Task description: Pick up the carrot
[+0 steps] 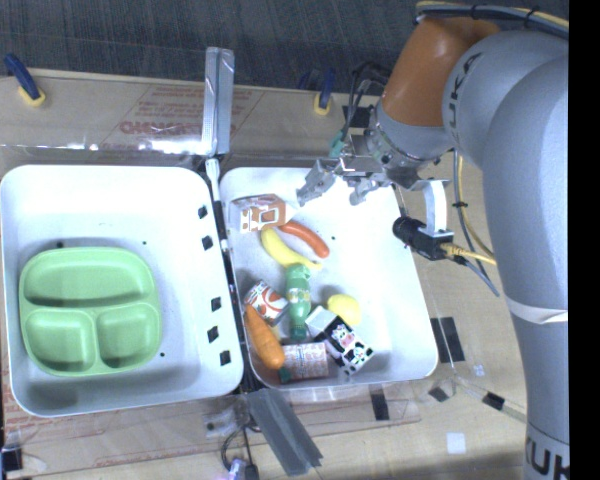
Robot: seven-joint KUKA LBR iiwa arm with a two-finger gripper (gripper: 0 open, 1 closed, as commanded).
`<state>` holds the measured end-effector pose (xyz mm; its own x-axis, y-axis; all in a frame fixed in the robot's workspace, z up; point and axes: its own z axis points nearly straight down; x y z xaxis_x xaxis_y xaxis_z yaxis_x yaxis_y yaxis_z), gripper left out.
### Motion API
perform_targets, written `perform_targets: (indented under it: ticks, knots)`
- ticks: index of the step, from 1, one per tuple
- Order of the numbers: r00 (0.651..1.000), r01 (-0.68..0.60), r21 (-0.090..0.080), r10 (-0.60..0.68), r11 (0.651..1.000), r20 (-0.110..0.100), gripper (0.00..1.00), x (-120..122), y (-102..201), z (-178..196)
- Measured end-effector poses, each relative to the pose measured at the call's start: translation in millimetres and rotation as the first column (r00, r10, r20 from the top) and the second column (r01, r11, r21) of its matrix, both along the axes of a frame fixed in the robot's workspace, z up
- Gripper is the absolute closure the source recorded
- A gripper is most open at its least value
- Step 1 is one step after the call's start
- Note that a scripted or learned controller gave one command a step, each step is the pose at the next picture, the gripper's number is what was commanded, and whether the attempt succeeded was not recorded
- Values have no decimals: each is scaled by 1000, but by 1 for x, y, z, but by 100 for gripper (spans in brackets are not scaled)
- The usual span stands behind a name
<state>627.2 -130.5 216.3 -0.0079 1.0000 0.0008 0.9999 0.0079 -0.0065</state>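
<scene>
The carrot (pixel 264 340) is orange and lies lengthwise by the left wall of the right bin (pixel 405 298), near its front corner. It rests against a small can (pixel 267 301) and a lying can (pixel 305 360). My gripper (pixel 337 189) hovers over the far end of the same bin, well behind the carrot. Its fingers (pixel 311 186) are spread open with nothing between them.
The right bin also holds a brown-and-white packet (pixel 260 213), a banana (pixel 278 247), a red sausage (pixel 306 237), a green bottle (pixel 298 303), a lemon (pixel 344 308) and a cow-patterned box (pixel 347 346). A green divided tray (pixel 88 308) sits in the left bin (pixel 100 183).
</scene>
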Motion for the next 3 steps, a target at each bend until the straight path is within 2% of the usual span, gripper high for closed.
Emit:
perform_targets:
  ticks: [1, 2, 3]
  knots:
    - [1000, 0, 0, 0, 1000, 0, 0, 0, 0, 0]
    - [977, -214, -1, 214, 977, 5, 0, -20, 39, 200]
    - [959, 283, -2, -283, 959, 5, 0, -7, 29, 225]
